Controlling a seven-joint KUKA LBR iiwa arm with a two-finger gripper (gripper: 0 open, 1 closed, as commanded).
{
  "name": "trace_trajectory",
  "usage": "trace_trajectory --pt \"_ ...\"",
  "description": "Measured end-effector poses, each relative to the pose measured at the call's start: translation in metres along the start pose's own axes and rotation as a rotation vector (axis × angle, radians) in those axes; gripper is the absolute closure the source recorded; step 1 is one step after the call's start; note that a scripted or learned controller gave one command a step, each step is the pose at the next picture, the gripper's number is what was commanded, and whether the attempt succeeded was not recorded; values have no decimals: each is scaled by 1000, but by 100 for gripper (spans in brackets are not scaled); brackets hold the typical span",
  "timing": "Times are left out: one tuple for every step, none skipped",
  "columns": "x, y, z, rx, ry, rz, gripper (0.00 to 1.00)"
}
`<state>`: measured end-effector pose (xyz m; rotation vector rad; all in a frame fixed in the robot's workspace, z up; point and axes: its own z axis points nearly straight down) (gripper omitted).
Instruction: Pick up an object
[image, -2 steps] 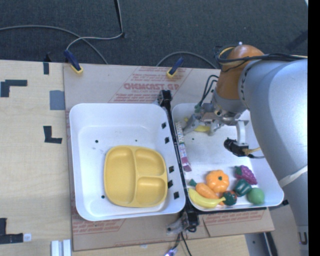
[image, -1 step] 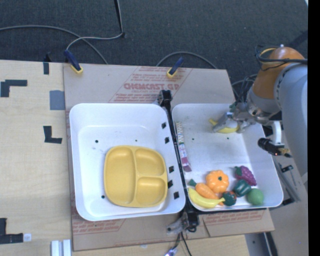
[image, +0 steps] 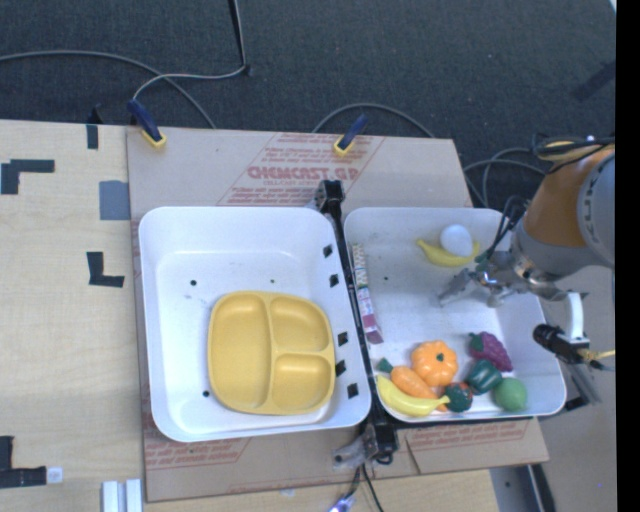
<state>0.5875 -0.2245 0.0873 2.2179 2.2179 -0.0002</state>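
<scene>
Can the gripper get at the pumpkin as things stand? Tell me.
Probably yes. The gripper hangs in the same right bin, above bare floor, and the pumpkin sits just below it in view, top uncovered, though a carrot crowds one side.

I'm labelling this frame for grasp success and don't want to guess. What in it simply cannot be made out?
- Gripper: small and blurred in the camera view; whether it grips anything is unclear.
- Toy pile: the carrot, the near banana and the pepper overlap, hiding their contacts.
- White ball: covers part of the far banana.
- Arm: cut off by the right edge.
</scene>
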Motion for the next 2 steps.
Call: trace_trajectory --pt "-1 -76 0 1 1 1 0" --pt "-1 -73 -11 -6 0 0 100"
